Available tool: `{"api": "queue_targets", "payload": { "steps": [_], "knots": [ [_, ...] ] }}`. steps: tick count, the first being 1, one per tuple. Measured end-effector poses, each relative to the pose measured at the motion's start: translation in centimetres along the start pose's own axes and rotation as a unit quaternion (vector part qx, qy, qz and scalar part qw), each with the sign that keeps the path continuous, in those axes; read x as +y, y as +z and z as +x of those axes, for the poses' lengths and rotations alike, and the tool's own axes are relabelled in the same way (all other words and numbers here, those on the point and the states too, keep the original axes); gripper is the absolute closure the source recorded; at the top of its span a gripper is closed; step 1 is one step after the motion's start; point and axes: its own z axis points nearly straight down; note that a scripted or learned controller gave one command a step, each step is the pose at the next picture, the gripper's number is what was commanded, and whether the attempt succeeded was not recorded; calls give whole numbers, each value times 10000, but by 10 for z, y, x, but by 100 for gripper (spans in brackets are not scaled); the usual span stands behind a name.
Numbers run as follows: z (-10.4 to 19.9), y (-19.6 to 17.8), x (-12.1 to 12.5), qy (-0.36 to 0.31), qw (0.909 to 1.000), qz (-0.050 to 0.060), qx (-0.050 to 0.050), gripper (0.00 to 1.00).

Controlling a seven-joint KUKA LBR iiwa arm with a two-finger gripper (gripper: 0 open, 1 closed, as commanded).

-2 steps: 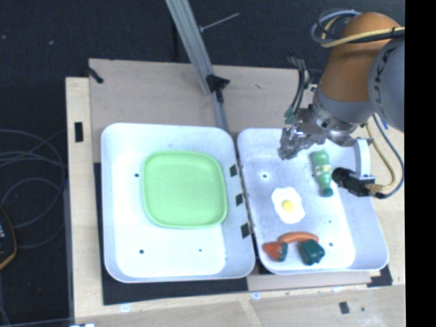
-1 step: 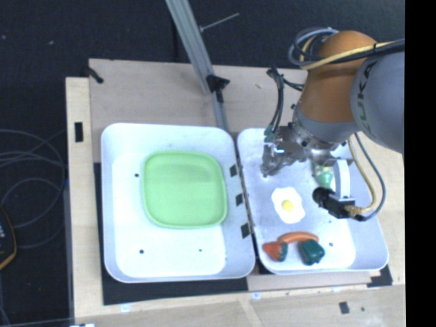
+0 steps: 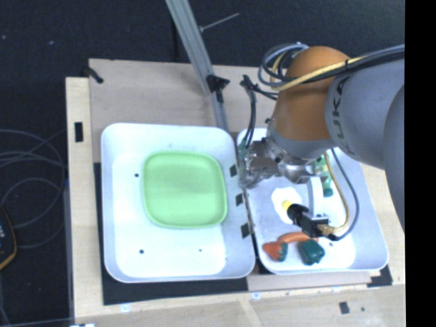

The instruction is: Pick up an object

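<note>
The arm reaches in from the right and hangs over the right bin [image 3: 364,254]. Its gripper [image 3: 251,169] sits low at that bin's left wall, close to the divide between the two bins. At the right bin's front lie an orange-red object [image 3: 281,245] and a teal object [image 3: 312,251]. A white and yellow object [image 3: 283,199] lies just right of the gripper. A green item [image 3: 328,181] shows partly under the wrist. I see nothing held by the gripper.
A pale green square plate [image 3: 184,189] lies in the middle of the left bin [image 3: 122,251]. A grey metal strut [image 3: 194,43] slants down from the top to the bins' back edge. The arm's orange band [image 3: 310,80] hides the right bin's back part.
</note>
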Motion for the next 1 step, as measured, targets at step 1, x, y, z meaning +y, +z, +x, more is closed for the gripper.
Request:
{"api": "queue_targets", "payload": {
  "steps": [1],
  "knots": [
    [45,-13,-21,-1,10000,-7,2,100]
  ]
}}
